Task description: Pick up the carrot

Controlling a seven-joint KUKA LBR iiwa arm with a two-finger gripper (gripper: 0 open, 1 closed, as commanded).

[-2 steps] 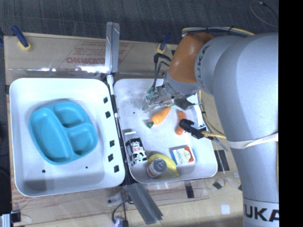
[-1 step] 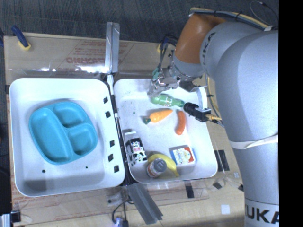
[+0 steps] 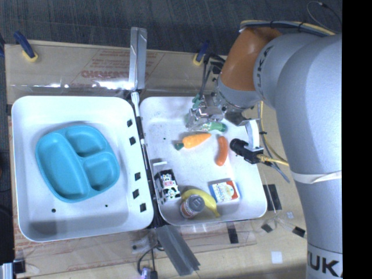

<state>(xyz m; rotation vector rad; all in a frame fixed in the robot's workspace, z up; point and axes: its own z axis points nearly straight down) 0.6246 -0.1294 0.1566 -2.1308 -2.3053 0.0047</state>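
Observation:
An orange carrot (image 3: 196,139) with a green stem end lies in the right bin (image 3: 163,115), near its middle, pointing left. My gripper (image 3: 203,114) hangs just above and behind the carrot, over a green item (image 3: 214,125). The carrot lies free on the bin floor, a little in front of the fingertips. Nothing shows between the fingers.
A small orange sausage-shaped piece (image 3: 221,150) lies right of the carrot. Along the front of the right bin lie a small cow-print carton (image 3: 168,186), a yellow banana with a can (image 3: 197,203) and an orange-white box (image 3: 225,191). The left bin holds a blue divided tray (image 3: 77,161).

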